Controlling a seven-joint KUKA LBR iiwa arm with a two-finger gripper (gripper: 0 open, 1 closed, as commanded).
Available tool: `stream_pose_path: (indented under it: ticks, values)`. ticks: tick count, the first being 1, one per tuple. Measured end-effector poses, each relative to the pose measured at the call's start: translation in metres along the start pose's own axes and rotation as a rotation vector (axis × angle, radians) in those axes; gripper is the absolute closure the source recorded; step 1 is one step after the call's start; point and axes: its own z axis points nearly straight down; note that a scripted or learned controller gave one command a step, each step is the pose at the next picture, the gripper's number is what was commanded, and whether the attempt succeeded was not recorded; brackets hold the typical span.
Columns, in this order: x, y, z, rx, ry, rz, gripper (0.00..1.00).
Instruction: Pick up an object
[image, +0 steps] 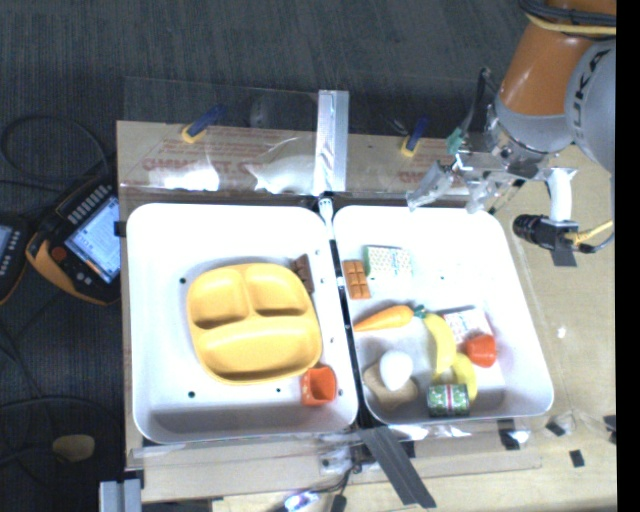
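Note:
My gripper (455, 193) hangs over the back rim of the right bin (520, 300), above the bin's back edge and apart from every object; its fingers are open with nothing between them. In the right bin lie a carrot (384, 318), a banana (440, 345), a red tomato (481, 348), a white egg (396, 369) on a brown lump (378, 390), a green can (448, 399), a green-and-white packet (388, 262) and a brown bar (356, 279). The left bin (150, 300) holds a yellow divided plate (255, 320) and an orange cup (318, 384).
A small brown piece (303, 268) lies at the plate's back right corner. A metal divider post (331, 140) stands behind the two bins. A black camera part (545, 233) sticks out right of the gripper. A handheld pendant (85, 240) lies left of the bench.

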Motion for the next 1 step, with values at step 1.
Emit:
stream_pose_path:
  ticks: [1]
  values:
    - [-0.0064, -0.0364, 0.1225, 0.002, -0.001, 0.030, 0.00]
